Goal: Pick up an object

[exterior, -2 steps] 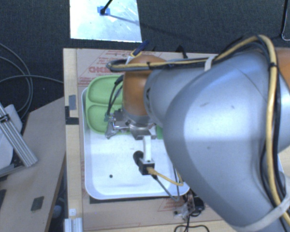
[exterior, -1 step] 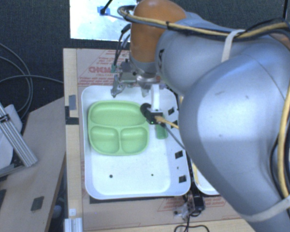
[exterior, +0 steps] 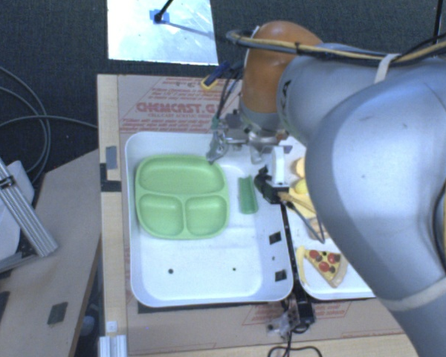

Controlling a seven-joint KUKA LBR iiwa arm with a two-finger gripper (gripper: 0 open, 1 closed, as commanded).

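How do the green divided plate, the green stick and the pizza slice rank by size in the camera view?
Largest to smallest:
1. green divided plate
2. pizza slice
3. green stick, though these last two look close, and the arm hides part of the slice.

Bench (exterior: 74, 199): cardboard sheet (exterior: 163, 103) on it, two white bins side by side on top, left bin (exterior: 201, 281), right bin (exterior: 342, 290) touching it.

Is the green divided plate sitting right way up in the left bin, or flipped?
Right way up. The green divided plate lies flat in the left bin, its three hollow compartments facing the camera.
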